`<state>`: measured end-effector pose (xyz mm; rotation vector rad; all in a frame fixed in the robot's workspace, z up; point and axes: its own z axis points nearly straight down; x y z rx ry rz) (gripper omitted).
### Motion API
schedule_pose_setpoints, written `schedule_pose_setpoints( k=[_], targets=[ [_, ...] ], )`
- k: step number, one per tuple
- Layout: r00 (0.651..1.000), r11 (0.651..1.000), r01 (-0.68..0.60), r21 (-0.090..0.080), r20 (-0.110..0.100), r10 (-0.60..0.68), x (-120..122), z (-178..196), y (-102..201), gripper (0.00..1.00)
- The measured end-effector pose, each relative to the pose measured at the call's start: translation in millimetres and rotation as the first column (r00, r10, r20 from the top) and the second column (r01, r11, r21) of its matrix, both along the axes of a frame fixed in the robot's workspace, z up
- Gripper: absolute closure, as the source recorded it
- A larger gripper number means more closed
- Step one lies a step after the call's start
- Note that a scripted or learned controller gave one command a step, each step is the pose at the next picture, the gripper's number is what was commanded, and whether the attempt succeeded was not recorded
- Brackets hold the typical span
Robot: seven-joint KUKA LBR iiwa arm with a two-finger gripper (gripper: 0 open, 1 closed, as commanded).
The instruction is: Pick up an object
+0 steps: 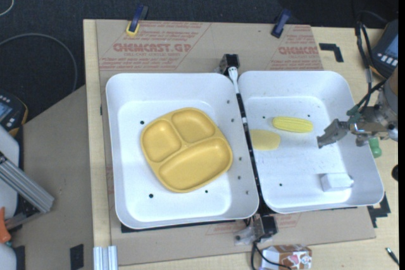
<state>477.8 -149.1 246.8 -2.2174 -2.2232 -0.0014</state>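
The jaws (330, 136) hang over the right edge of the right shallow white bin (297, 80), and whether they are apart or together I cannot tell. Inside that bin, a yellow corn cob (292, 125) lies near the middle, a pale yellow flat piece (265, 140) just beside it, and a small white block (336, 182) sits near the front corner. The left white bin (126, 92) carries a yellow three-compartment plastic plate (185, 148).
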Motion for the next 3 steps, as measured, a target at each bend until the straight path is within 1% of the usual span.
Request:
schedule_pose_setpoints(
  k=[1, 2, 3],
  targets=[
    [1.000, 1.000, 0.001, -0.002, 0.002, -0.001, 2.3, 8.3, -1.4, 1.00],
    [1.000, 1.000, -0.009, -0.002, 0.005, 0.009, 26.4, 29.4, 117.4, 1.00],
    [1.000, 1.000, -0.006, 0.001, 0.007, 0.006, 1.4, 91.7, 180.9, 1.00]
  ],
)
